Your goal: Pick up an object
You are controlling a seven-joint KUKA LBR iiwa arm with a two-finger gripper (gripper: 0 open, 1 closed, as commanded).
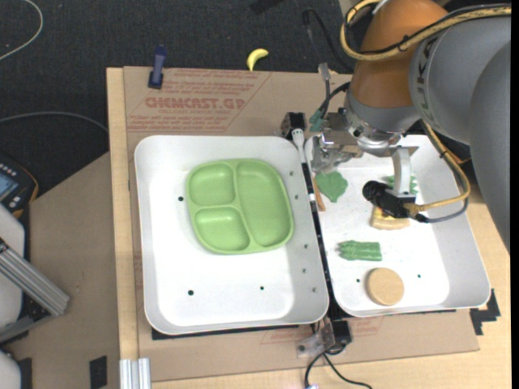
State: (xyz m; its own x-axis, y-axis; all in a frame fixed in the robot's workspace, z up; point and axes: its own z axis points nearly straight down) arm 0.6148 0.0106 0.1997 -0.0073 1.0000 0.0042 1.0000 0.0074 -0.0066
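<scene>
My gripper (323,159) hangs over the far left corner of the right bin (454,250), close to the wall shared with the left bin. Just under and in front of it lies a flat green leaf-shaped piece (332,187); whether the gripper touches it is hidden. Nearer the front of the same bin lie a long green vegetable-like piece (359,251) and a round tan disc (384,286). A pale yellow piece (389,221) rests mid-bin, under the wrist.
A light green divided plate (240,206) lies in the left bin (162,266). On the cardboard behind the bins sits a small blue object (156,68), and a yellow banana-shaped thing (257,57) lies beyond it. The grey and orange arm (405,47) covers the back right.
</scene>
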